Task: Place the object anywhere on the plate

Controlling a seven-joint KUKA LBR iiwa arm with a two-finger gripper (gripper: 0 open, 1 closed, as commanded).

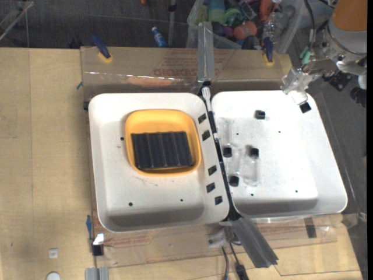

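While our gripper (297,83) hovers at the right bin's (326,174) far corner, fingers unreadable, the yellow plate (162,121) already carries the dark ridged object (161,150).

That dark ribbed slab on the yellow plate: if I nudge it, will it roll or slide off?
Probably neither. The dark ribbed slab lies flat and low, so rolling or tipping looks unlikely. The yellow plate has a raised rim around it, which should stop a slide. Its stiffness cannot be judged from here.

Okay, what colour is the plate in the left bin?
Orange-yellow plate, with a dark ribbed slab lying on it; seen clearly in the camera view.
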